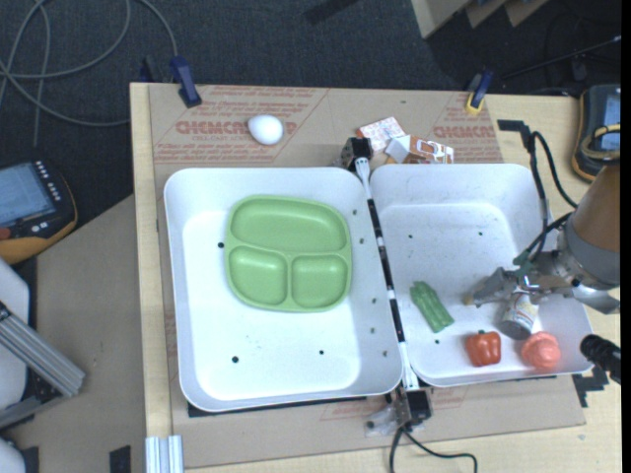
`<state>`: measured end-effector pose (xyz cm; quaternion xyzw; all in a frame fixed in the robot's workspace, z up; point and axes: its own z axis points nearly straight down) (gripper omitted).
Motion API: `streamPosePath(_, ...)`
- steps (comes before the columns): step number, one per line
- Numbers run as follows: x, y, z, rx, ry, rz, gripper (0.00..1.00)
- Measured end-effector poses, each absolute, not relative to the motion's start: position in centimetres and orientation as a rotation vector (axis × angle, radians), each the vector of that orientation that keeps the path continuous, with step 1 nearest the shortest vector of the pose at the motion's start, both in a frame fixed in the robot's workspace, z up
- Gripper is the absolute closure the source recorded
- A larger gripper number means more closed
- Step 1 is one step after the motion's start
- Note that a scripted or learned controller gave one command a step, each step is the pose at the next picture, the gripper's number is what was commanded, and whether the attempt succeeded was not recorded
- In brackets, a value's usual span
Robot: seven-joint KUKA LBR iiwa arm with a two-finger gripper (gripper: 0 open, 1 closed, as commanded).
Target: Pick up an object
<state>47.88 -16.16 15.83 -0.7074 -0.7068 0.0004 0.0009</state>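
Note:
Three small objects lie in the right bin [444, 200]: a green elongated piece [431, 305] near the bin's left wall, a red pepper-like piece [483, 348] at the front, and a salmon-coloured round piece [540, 351] at the front right. My gripper [505, 304] hangs low over the front right of this bin. It is just above the red and salmon pieces and to the right of the green one. Nothing shows clearly between its tips.
A green three-compartment plate [289, 252] lies in the left bin [197, 264]. A white egg-shaped object [264, 128] and some small packets [399, 146] rest on the cardboard behind the bins. Blue clamps [183, 79] hold the board's back edge.

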Motion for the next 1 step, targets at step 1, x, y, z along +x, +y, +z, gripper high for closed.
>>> streamPosePath(1,47.90,-11.99,13.10,-2.219,-2.220,0.000,0.00)
